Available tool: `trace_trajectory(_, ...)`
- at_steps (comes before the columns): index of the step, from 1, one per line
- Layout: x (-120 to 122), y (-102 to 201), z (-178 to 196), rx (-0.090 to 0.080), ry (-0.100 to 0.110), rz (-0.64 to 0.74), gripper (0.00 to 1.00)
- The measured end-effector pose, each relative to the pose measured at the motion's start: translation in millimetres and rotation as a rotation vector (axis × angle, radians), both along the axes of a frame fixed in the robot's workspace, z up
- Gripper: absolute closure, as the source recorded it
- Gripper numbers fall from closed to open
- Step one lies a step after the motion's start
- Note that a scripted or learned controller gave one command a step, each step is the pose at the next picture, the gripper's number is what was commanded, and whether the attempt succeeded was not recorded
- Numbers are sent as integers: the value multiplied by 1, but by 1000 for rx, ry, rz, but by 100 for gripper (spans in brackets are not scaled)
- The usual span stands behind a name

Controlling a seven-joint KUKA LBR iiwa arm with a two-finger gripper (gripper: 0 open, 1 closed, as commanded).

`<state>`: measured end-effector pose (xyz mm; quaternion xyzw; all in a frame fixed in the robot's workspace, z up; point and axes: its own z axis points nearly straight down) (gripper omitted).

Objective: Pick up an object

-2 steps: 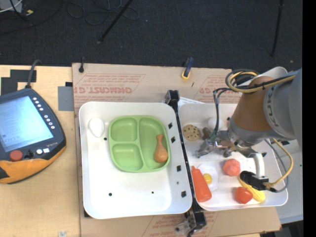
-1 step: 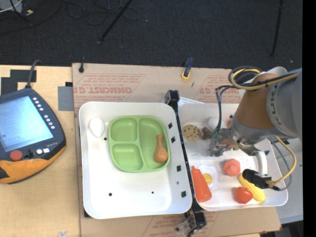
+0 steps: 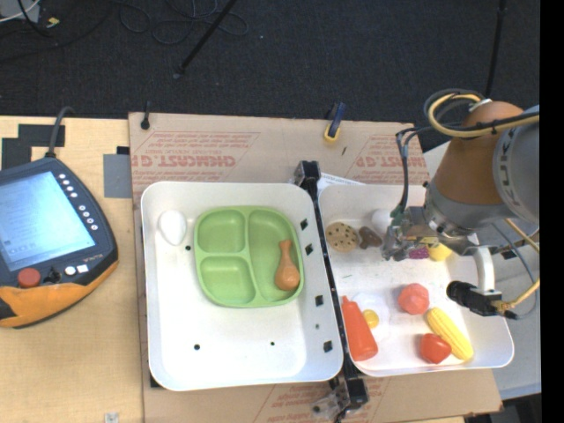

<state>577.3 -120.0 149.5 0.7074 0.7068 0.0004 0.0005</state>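
Observation:
My gripper (image 3: pixel 401 247) hangs low over the middle of the right bin (image 3: pixel 370 203), below the orange-banded wrist. Just left of it lie a brown cookie (image 3: pixel 340 235) and a small dark brown piece (image 3: pixel 370 234). A purple item (image 3: pixel 417 253) and a yellow piece (image 3: pixel 439 252) peek out from under the gripper body. Toward the front of this bin are a red tomato (image 3: pixel 412 299), a yellow corn cob (image 3: pixel 448 332), a red pepper (image 3: pixel 434 349), an orange-red bottle (image 3: pixel 359 329) and a small yellow ball (image 3: pixel 371 319).
The left bin (image 3: pixel 176 342) holds a green divided plate (image 3: pixel 246 256) with an orange drumstick (image 3: pixel 286 267) on it, and a white egg (image 3: pixel 173 227) beside it. A tablet pendant (image 3: pixel 48 232) lies at the far left of the bench. A black divider (image 3: pixel 319 254) separates the bins.

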Motion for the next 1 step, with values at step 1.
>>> trace_trajectory(1, 7, -10, 50, -1, 0, -1, 100)
